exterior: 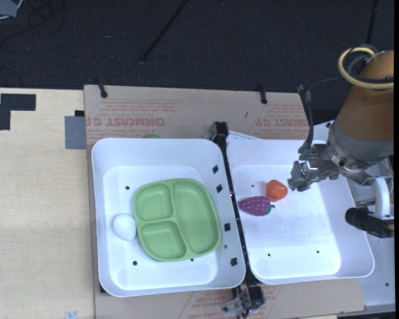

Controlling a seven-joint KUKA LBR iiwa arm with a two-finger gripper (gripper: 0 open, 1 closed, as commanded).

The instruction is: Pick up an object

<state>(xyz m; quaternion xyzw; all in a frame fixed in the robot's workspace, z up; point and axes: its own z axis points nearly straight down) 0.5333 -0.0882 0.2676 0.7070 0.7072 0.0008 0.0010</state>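
Note:
In the right bin (319, 258) lie an orange-red tomato-like fruit (276, 190) and, touching its lower left, a purple bunch of grapes (255, 206). My gripper (300, 178) hangs over the right bin just right of the orange fruit, close to it. Nothing shows between its fingers. In the left bin (113, 171) rests a green divided plate (175, 218), and a white egg (124, 226) sits at its left edge.
The two bins meet at a black divider rail (229, 205). Brown cardboard (186, 115) lies under and behind the bins. The arm's grey and orange body (366, 118) looms over the right bin's far right side.

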